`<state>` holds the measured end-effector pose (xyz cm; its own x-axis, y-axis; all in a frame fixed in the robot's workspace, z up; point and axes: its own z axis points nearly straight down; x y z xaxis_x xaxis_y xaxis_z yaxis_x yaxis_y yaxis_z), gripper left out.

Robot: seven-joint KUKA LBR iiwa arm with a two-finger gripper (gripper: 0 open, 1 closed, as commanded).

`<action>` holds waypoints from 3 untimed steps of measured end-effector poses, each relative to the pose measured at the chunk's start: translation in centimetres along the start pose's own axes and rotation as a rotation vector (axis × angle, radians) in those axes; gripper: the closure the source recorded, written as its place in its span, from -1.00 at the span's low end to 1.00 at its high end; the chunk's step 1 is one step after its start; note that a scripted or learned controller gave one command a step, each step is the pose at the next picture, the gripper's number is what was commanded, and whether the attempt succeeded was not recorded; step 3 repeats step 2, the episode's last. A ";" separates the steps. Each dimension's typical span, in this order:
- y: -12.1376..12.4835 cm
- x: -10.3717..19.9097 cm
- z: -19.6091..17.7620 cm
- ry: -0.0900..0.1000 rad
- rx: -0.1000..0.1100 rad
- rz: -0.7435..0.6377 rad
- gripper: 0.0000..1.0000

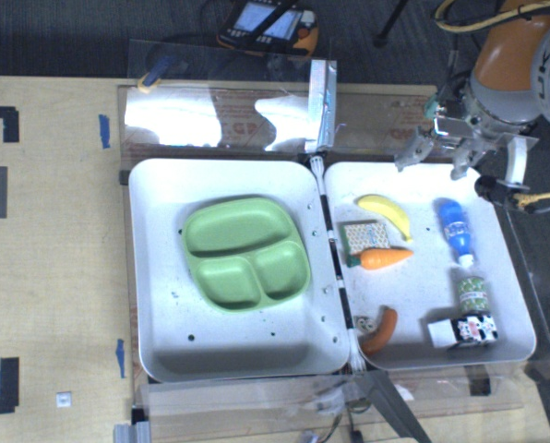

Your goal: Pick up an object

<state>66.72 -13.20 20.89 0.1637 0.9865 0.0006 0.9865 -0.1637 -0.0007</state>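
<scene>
The right bin [520, 275] held the loose objects: one yellow banana [387, 214] curved near its back, one orange carrot [385, 258] just in front of it, touching a small speckled green packet [364, 238], one brown sausage [380, 329] by the front left wall, one blue bottle [454, 230] lying on its side, one green-patterned can [472, 294] in front of the bottle, and one black-and-white cow-print carton [466, 330] at the front. The left bin [155, 247] carried one light green divided tray [246, 251] with three compartments. The gripper [438, 152] hung over the right bin's back rim, its jaws spread wide, holding nothing and touching no object.
</scene>
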 end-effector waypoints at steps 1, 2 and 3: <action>-2.7 2.9 4.4 0.001 0.003 0.272 -1.00; -5.5 -1.9 3.5 0.000 0.001 0.075 -1.00; -5.5 -1.9 3.5 0.000 0.001 0.075 -1.00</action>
